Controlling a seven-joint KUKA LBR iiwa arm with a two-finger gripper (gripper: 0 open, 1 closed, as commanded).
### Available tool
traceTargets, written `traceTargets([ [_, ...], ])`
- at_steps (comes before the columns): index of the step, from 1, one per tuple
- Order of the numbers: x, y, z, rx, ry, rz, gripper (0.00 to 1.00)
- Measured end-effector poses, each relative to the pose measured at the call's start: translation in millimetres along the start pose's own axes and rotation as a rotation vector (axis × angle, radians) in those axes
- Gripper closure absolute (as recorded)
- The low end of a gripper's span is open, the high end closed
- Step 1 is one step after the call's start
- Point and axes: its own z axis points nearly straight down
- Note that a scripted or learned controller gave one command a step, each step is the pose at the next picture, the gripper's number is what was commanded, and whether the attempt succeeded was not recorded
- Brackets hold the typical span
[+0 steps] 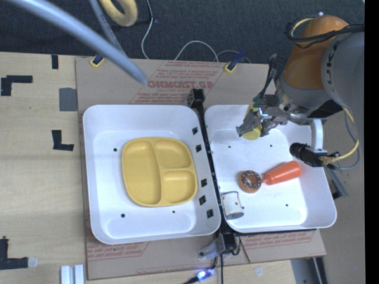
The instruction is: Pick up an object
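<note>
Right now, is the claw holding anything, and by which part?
Cannot be told. The claw sits over a small yellow thing in the right bin, but no grip shows.

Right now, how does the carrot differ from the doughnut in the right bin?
The carrot is orange and long, tapering toward its left end; the doughnut is brown and round with a hole in the middle. The carrot lies at a slant, its right end higher in the view; the doughnut lies flat. The carrot is the larger of the two. Both rest on the floor of the right bin, close together, away from the end effector.
</note>
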Motion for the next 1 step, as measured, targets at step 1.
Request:
traceTargets([
  [1,46.3,-22.8,-6.3,0.003,0.001,-0.003,1.0],
])
